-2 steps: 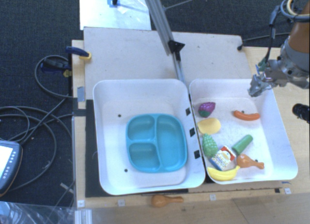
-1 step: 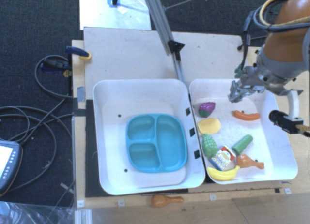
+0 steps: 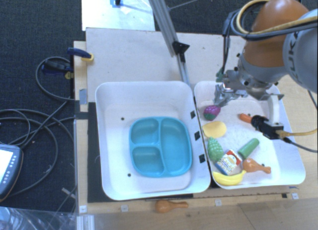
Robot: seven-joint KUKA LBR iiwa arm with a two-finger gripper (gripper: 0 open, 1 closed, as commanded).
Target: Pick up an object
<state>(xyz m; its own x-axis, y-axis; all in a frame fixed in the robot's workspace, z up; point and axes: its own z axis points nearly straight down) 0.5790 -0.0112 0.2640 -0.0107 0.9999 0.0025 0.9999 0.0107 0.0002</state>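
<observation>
Grey arm (image 3: 278, 30) reaches over the right bin (image 3: 293, 167), its claw (image 3: 222, 96), empty and slightly spread, above purple grapes (image 3: 212, 110), dark carpet (image 3: 35, 20) around the bench.

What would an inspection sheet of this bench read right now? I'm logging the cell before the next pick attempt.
Surface: pale bench board bearing two white bins side by side.
Job's things: right bin holds purple grapes, a yellow lemon-shaped piece, a green bumpy piece, a small carton, a banana, a green cylinder and two orange pieces.
Clutter: left bin holds a blue divided plate; an orange piece lies on the bench edge outside the bins.
Gripper: gripper above the grapes; jaws unclear.
Cables: black loops on the floor left of the bench.
Surroundings: dark carpet, blue clamp, metal pole.
</observation>
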